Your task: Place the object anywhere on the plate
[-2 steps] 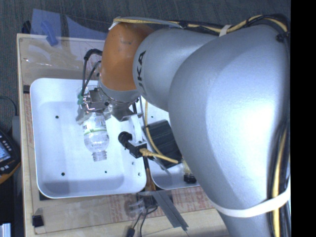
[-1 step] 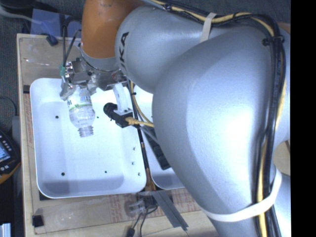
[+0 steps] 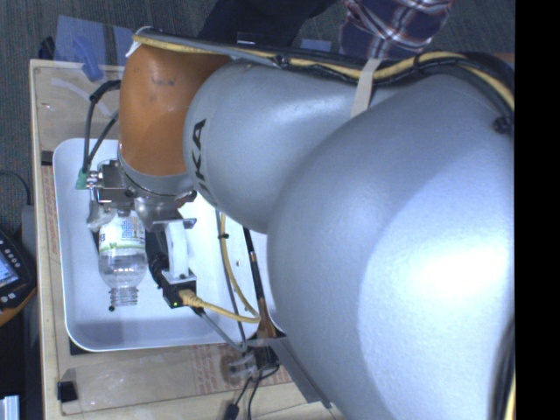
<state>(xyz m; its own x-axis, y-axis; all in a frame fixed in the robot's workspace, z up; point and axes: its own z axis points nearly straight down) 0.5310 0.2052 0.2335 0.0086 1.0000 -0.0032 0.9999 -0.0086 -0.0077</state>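
The bin [image 3: 66,234] sits at the left, and in it, under the wrist, is a clear plastic bottle [image 3: 121,261], cap toward the near wall. It looks light, thin-walled and slick, likely to dent or roll, so I'd take it across the body below the label. The gripper [image 3: 122,213] is right above it; I can't tell its state. The arm [image 3: 350,234] covers everything to the right.
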